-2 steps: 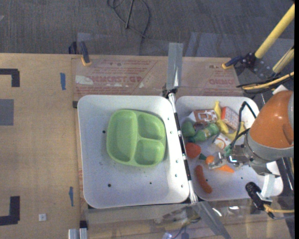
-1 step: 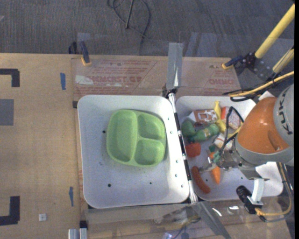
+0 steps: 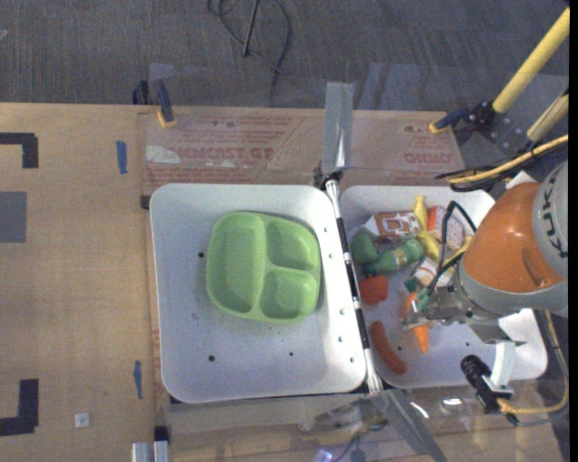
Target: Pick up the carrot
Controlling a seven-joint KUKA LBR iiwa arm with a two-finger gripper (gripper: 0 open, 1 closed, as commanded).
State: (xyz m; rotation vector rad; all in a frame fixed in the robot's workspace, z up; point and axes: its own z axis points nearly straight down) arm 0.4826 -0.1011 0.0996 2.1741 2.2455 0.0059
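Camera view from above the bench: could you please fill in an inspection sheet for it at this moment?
Surface: two white bins side by side, left bin and right bin, on a wooden bench.
Job's things: carrot in the right bin, just under the gripper; whether it is gripped is unclear.
Clutter: green divided plate in the left bin; sausage, green vegetable, banana and a red item in the right bin.
Grippers: low over the carrot.
Cables: black loops on the floor.
Surroundings: grey floor.
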